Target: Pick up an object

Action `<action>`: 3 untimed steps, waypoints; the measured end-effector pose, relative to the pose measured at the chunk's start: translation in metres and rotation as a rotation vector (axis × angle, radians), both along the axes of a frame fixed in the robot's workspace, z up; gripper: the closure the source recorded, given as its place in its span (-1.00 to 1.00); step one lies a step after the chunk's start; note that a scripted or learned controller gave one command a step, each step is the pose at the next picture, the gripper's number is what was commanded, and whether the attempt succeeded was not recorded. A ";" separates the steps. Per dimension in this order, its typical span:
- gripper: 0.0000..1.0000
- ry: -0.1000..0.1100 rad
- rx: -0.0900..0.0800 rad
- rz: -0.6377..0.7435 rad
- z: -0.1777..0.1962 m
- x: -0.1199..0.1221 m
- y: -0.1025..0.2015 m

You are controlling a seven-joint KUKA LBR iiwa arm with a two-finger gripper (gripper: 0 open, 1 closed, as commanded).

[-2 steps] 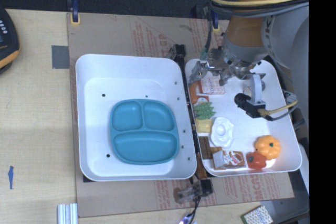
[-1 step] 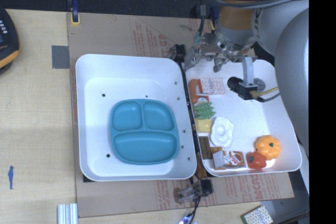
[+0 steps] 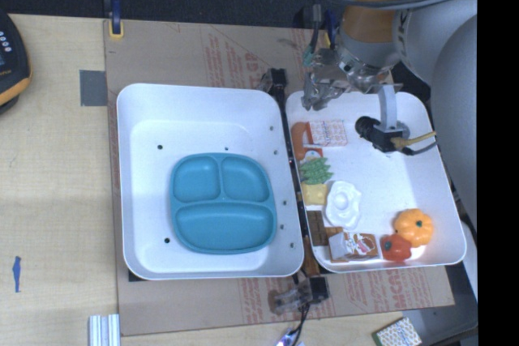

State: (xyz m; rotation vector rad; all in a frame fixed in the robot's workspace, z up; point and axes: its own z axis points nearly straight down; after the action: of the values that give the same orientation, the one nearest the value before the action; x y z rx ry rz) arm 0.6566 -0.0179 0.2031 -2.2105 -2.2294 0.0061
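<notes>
Pincer (image 3: 318, 97) sits over the far-left corner of the right bin (image 3: 442, 182), nothing visibly between its parts; open or closed, can't tell. Risk: it's nearly above the bin wall, so a straight descent could clip the rim or close on air. Nearest target is the wrapped snack (image 3: 319, 135) just below it, then green pack (image 3: 315, 170), white lump (image 3: 343, 204), orange pumpkin (image 3: 414, 226) (farthest). Left bin (image 3: 134, 198) holds a blue divided plate (image 3: 222, 202).

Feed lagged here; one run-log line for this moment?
grey two-finger gripper: above right white bin far edge | grasp: none seen | blue divided plate: left bin
</notes>
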 end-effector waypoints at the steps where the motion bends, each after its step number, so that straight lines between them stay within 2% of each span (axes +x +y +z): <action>1: -1.00 0.001 0.000 0.001 -0.001 0.000 0.000; 2: 1.00 0.001 -0.001 0.004 0.010 0.000 -0.001; 3: -1.00 0.003 -0.002 0.006 0.010 0.000 -0.001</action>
State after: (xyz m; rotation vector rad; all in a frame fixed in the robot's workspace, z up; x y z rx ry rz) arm 0.6567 -0.0185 0.2130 -2.2038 -2.2351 0.0108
